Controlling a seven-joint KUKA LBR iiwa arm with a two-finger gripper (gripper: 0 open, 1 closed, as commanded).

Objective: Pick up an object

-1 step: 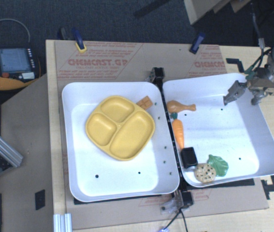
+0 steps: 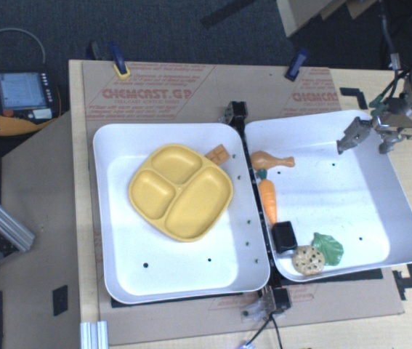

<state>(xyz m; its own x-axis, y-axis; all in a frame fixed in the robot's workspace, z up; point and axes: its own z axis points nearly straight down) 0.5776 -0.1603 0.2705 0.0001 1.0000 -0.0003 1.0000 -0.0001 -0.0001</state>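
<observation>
Overhead view: two white bins on a tabletop (image 2: 82,158). The left bin (image 2: 118,253) holds a yellow divided plate (image 2: 182,191). In the right bin (image 2: 380,217), a drumstick (image 2: 271,161), carrot (image 2: 267,201), black block (image 2: 284,236), cookie (image 2: 308,259) and green leaf (image 2: 329,247) lie toward nine and seven o'clock. The fingers (image 2: 368,137), spread and holding nothing, hover at two o'clock.

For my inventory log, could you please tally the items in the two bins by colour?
Yellow: 1, divided plate
Brown/tan: 3, block, drumstick, cookie
Orange: 1, carrot
Black: 1, black block
Green: 1, leafy piece
Total: 7
</observation>
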